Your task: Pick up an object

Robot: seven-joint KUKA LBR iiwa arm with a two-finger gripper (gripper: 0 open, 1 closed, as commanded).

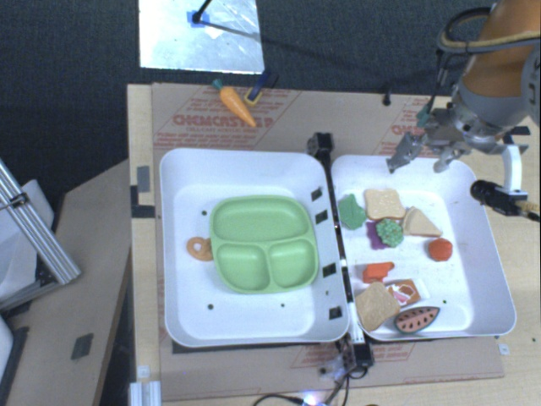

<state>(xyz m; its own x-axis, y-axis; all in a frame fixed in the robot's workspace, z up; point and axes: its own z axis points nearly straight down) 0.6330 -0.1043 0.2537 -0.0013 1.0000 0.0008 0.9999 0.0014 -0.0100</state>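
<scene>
We see the task's candidates lying loose in the right bin point(486, 252): a toast slice point(383, 201) near its far edge, a green leafy piece point(352, 211) by the near-left wall, purple-and-green grapes point(386, 233), a triangular sandwich wedge point(420, 222), a red tomato point(439, 249), an orange-red piece point(378, 271), another bread slice point(375, 304) and a watermelon slice point(417, 318) at the near edge. A small flat item beside the bread is hard for us to make out. The gripper point(425, 156) hangs over the bin's far edge, its two fingers spread apart with nothing between them. The arm point(499, 57) is cut off at the frame's right. In the left bin point(182, 227) sit a green divided plate point(260, 244) and a small pretzel point(199, 249); a carrot point(236, 105) lies on the bench beyond.
</scene>
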